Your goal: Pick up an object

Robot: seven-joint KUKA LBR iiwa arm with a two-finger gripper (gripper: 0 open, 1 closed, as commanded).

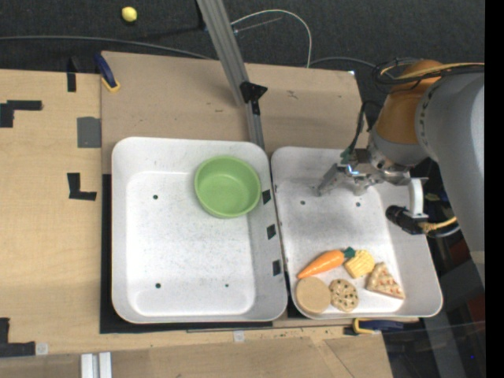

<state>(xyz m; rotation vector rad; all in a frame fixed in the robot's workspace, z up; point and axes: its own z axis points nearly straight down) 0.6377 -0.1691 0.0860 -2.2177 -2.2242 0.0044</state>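
— Where is the carrot (320, 263) lying?
— I'm seeing it, smooth and orange, lying in the right bin (315, 211), well apart from the gripper (335, 178).
— And the jaws?
— They're hanging spread apart, clamping nothing.

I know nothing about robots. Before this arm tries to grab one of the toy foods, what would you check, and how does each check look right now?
1. Toy foods lie in the right bin: ok, carrot, corn, pizza slice, cookie.
2. Gripper over that bin: ok.
3. Gripper above a food: not ok, it hangs near the bin's far end.
4. Foods spaced for grasping: not ok, clustered close.
5. Jaws open: cannot tell.
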